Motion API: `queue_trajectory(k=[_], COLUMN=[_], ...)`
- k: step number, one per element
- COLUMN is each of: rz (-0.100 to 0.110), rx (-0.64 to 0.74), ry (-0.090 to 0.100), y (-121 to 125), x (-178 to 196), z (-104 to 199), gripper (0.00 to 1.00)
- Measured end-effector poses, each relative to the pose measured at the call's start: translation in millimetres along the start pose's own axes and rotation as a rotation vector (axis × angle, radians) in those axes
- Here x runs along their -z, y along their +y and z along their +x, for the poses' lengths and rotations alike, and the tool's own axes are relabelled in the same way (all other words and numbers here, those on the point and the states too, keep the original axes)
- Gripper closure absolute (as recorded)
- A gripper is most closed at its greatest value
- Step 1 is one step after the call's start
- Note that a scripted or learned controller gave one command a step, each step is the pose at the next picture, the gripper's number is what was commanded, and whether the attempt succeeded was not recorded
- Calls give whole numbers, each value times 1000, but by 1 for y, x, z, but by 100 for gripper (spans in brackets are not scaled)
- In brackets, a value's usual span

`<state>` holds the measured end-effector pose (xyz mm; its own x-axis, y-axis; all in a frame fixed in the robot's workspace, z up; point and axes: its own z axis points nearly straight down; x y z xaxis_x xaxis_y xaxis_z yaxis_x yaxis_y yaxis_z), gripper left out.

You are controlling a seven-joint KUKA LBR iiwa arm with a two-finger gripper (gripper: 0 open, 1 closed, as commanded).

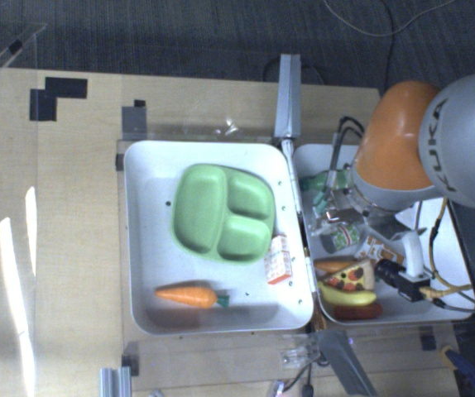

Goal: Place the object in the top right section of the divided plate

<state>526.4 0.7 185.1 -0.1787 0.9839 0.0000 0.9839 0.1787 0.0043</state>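
**Arm low in the cluttered bin, grasp unconfirmed**

Jaws cannot be judged: the gripper sits under the arm's orange band and its tips are lost among metal parts and cables, so whether it has hold of anything I cannot tell.

Taking the green divided plate as landmark, the gripper is well to its right, down in the right bin. Which object is meant is unclear; candidates lie in a pile right of the plate: a small can, a pizza slice toy, a banana. A carrot lies below the plate and a small packet just beside its lower right corner.

Risks, as I judge them: the crowded pile could yield a missed or double grasp; the wall between bins could snag a low carry; and a loose release could land the object in the neighbouring section, since the plate's top right section is small.

Much of the right bin is hidden beneath the arm.
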Motion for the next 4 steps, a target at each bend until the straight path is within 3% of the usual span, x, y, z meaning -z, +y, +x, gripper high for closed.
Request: queue_trajectory(k=[1, 2, 3, 4], rz=[1, 2, 1, 1], rx=[-264, -274, -160, -389], ry=[1, 0, 1, 0], y=[31, -10, 56, 67], x=[60, 12, 14, -1], z=[111, 60, 104, 79], gripper=[100, 100, 100, 100])
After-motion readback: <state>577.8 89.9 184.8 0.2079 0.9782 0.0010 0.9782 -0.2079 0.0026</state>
